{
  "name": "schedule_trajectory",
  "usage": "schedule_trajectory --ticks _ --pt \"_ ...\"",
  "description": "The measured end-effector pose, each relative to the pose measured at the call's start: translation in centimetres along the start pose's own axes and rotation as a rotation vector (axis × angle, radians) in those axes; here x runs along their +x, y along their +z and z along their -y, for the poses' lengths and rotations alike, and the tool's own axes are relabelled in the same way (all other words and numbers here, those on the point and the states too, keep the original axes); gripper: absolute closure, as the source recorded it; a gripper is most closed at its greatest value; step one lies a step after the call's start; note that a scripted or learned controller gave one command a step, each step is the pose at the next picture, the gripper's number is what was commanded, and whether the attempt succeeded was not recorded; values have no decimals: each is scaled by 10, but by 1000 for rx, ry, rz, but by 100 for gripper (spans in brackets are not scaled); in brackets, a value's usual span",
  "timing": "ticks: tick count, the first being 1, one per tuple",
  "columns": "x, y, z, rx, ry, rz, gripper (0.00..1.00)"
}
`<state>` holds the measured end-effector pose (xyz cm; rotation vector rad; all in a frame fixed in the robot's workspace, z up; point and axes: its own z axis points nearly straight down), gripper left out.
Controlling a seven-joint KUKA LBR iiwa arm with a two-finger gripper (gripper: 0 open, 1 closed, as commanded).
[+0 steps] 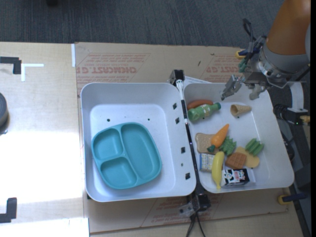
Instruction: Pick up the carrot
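Overhead, fingers spread open above right bin, carrot inside, cardboard-covered bench, dark carpet

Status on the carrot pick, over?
Pincer open, above right bin's far edge, holding nothing. Carrot mid-bin, untouched. Crowded: leans on bread slice, greens against it.

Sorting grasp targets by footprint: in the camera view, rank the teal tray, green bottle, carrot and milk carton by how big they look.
1. teal tray, by far the largest.
2. green bottle.
3. carrot and milk carton: they look about alike, so I won't rank them.
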<state>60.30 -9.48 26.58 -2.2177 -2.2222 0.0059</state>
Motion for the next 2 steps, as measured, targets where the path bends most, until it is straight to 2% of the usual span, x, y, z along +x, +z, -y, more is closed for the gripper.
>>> schedule_trajectory --ticks 1,2 --pt "-7 172 27 -7 -55 0 0" --pt "-8 164 26 -8 -47 1 100"
